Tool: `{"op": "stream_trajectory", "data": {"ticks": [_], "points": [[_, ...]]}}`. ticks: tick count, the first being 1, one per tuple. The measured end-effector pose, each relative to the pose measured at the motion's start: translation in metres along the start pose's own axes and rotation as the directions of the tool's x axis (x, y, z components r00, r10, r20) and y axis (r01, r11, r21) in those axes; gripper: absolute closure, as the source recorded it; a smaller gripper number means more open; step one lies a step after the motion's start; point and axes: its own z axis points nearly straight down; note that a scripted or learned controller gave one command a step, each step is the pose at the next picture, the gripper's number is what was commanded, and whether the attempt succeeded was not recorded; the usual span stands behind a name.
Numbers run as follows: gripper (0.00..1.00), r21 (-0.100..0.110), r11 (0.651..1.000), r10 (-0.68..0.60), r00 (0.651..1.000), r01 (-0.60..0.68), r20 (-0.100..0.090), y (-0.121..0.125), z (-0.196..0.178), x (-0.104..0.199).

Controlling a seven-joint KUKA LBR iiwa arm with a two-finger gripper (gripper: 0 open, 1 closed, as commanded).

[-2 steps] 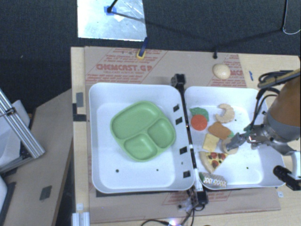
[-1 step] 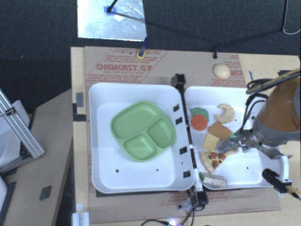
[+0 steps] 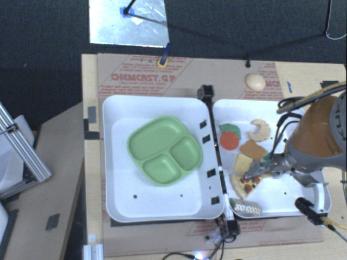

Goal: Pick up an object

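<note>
End effector (image 3: 255,170) low in right bin (image 3: 282,202), tips over pizza slice (image 3: 245,185) beside cheese wedge (image 3: 243,163); clenched or released: cannot tell. Green tray (image 3: 164,150) in left bin (image 3: 124,199). Cardboard-covered worktop (image 3: 141,75) on dark carpet (image 3: 43,47); foil sheet (image 3: 129,15) at upper left.

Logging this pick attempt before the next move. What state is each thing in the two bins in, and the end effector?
Green tray: flat in left bin, upright.
Tomato slice: lying flat, right bin.
Croissant: lying free, right bin.
Pizza slice: flat, by the end effector.
End effector: low over the right bin's food; grip unclear.
</note>
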Motion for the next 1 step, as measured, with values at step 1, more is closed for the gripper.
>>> {"op": "stream_trajectory", "data": {"ticks": [1], "points": [[1.00,-0.012,1.000,-0.002,1.000,0.002,0.004,0.0033,-0.0135,-0.0002]]}}
